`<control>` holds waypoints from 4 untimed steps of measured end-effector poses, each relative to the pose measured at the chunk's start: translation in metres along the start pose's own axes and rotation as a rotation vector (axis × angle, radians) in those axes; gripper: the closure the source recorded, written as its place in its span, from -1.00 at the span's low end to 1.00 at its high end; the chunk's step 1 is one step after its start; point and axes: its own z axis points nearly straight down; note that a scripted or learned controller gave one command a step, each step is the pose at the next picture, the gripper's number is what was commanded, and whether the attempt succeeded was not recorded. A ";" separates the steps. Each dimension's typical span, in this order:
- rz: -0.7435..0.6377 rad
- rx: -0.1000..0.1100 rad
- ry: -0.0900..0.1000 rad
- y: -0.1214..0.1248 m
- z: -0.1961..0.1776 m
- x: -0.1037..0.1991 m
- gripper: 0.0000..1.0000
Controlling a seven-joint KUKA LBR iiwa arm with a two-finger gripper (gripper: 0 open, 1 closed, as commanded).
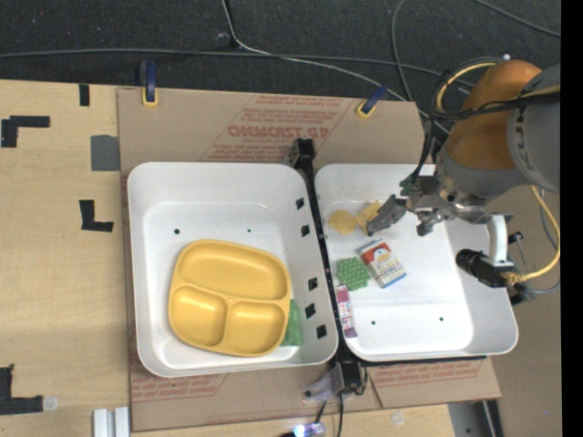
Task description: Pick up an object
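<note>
Several small items lie in the right bin: a yellow piece near the divider, a green square, and a red-and-white card. From the camera view, the gripper hangs just right of the yellow piece, jaws spread and empty. A clean try would centre over one item, descend squarely, and avoid the bin wall. A yellow tray fills the left bin.

A cardboard sheet lies on a wooden bench, dark carpet beyond it.
</note>
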 end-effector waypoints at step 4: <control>-0.001 -0.009 0.000 0.017 -0.072 -0.005 1.00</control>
